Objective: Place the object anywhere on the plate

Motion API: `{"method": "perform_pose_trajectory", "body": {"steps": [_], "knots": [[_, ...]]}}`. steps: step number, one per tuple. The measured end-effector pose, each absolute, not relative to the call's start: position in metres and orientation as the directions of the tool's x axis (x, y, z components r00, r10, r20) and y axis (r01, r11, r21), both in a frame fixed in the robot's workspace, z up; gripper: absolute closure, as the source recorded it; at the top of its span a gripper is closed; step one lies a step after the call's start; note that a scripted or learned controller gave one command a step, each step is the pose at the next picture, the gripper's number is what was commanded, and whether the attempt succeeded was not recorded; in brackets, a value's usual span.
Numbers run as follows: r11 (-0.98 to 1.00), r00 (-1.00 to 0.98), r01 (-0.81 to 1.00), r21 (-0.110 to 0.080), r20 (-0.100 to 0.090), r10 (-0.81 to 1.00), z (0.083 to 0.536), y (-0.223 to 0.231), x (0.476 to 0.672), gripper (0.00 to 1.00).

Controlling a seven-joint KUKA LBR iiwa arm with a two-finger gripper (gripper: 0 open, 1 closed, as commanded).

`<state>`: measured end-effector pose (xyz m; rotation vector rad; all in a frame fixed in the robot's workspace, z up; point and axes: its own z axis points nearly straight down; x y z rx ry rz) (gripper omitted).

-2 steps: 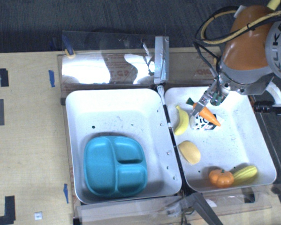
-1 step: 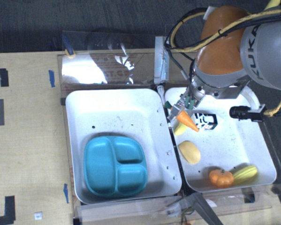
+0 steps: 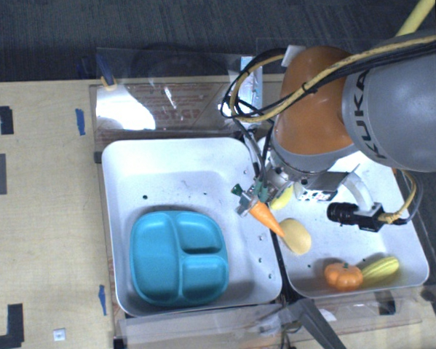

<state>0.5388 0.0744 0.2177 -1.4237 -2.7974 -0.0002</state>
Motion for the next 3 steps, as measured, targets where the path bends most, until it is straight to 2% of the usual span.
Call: {"method": "perform_pose_trajectory", "body": {"steps": [1,2,3], "knots": [[0.586,-0.586,0.81,-0.001,0.001,0.81,0.218,0.072,0.539,0.0],[0.733,-0.733,0.68,0.002,-0.001,0.68,0.207,0.156,0.609,0.0],[0.857,-0.857,0.515,0.007,-0.007,0.515,0.269,0.185,0.655,0.0]]}}
